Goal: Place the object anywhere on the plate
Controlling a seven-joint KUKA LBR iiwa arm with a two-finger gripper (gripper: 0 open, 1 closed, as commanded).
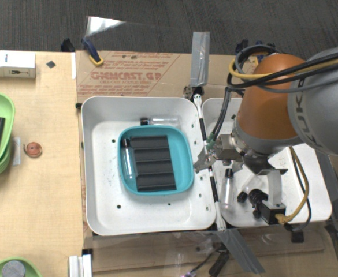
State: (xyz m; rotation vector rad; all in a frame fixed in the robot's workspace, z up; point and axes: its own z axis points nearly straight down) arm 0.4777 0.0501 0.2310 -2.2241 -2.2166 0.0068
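Tube (pixel 226 188), clear, lies in right bin (pixel 319 196), at 6 o'clock of gripper (pixel 210 157). Gripper hangs over the bins' shared wall, at 3 o'clock of plate (pixel 185 154); whether it is spread or closed cannot be told. Block (pixel 155 163), black and ridged, lies flat at plate's centre and is likely the task's thing. Judged stiff, light, not slippery; best taken across its narrow width. Pen (pixel 160 121) at plate's 12 o'clock.

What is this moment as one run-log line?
gripper: over right bin, at its left edge | plate: in left bin | black block: on plate
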